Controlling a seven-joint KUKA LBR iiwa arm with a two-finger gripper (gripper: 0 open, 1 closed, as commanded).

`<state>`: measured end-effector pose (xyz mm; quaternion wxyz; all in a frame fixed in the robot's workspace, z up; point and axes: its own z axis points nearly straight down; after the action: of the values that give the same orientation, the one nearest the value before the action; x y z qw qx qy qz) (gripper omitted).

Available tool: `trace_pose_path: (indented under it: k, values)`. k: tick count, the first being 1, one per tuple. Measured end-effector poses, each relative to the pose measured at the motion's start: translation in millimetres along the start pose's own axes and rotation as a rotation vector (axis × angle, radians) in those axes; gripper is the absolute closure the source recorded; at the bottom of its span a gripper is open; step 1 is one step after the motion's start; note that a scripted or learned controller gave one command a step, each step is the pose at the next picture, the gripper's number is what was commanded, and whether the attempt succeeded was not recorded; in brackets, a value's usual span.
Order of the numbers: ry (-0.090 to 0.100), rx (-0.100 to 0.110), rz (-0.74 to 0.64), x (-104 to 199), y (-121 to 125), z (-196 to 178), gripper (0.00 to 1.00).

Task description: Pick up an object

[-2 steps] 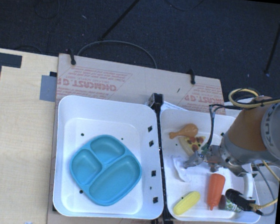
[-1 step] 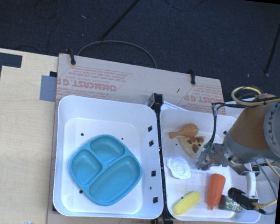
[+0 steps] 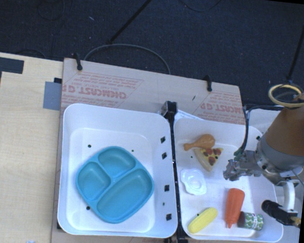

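The right bin (image 3: 253,235) holds several toy foods: a chicken drumstick (image 3: 201,142), a pizza slice (image 3: 209,156), a white fried egg (image 3: 193,182), a yellow corn cob (image 3: 202,220), an orange carrot (image 3: 234,206) and a small green can (image 3: 252,220). My gripper (image 3: 235,170) hangs over the bin's right half, just above the carrot's top end and right of the pizza slice. Nothing shows between its fingers.
The left bin (image 3: 73,136) carries a blue divided plate (image 3: 114,183). A black divider bar (image 3: 170,170) runs between the two bins. The arm's grey body and orange band (image 3: 289,135) fill the right side above the bin. Cardboard lies under both bins.
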<state>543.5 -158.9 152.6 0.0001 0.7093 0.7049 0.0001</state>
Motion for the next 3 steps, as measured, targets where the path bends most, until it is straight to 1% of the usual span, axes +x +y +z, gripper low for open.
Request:
trace_pose_path:
  k: [1, 2, 3]
  values:
    - [0.0, -0.001, -0.007, -0.8, 0.5, -52.3, 1.0]
    - [0.002, 0.005, -0.008, 52.1, -5.7, -44.3, 1.0]
    - [0.002, 0.005, -0.01, 111.1, -6.3, -42.4, 1.0]
